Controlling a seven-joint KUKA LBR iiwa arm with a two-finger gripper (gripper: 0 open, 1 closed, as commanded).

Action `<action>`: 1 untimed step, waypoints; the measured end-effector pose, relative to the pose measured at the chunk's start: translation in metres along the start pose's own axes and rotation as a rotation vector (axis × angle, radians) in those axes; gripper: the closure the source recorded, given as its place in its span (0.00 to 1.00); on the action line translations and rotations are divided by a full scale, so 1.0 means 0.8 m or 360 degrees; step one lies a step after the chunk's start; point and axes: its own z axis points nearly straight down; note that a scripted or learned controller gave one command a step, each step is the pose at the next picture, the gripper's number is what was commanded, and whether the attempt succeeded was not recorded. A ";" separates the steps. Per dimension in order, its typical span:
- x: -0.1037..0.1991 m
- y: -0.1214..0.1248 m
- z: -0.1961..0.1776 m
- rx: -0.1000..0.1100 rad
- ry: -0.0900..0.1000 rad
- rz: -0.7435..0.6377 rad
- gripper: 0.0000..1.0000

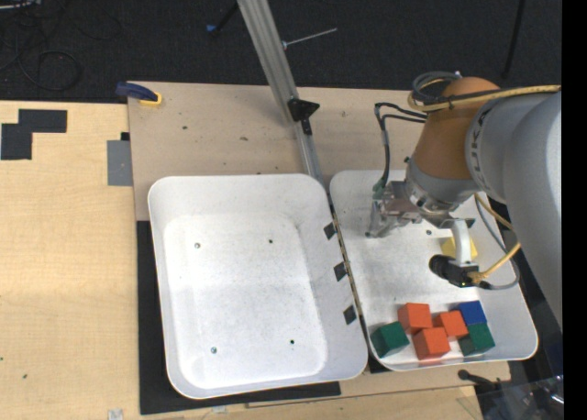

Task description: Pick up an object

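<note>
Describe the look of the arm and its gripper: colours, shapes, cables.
The arm is a thick, rounded grey body with an orange band above the wrist. Dark cables loop over the band, and a yellow one runs by the wrist. The gripper is a small grey metal piece; a yellow-white part and a black part hang beside it.

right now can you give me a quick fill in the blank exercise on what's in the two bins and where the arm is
1. The blocks all lie in the ___ bin of the view.
2. The end effector hangs over that bin's ___ end.
3. Among the blocks, one is blue, two are green and ___ are orange.

Missing words: right; far; three
</note>
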 end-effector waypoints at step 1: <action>-0.011 0.001 -0.075 -0.0014 -0.0007 0.0011 1.00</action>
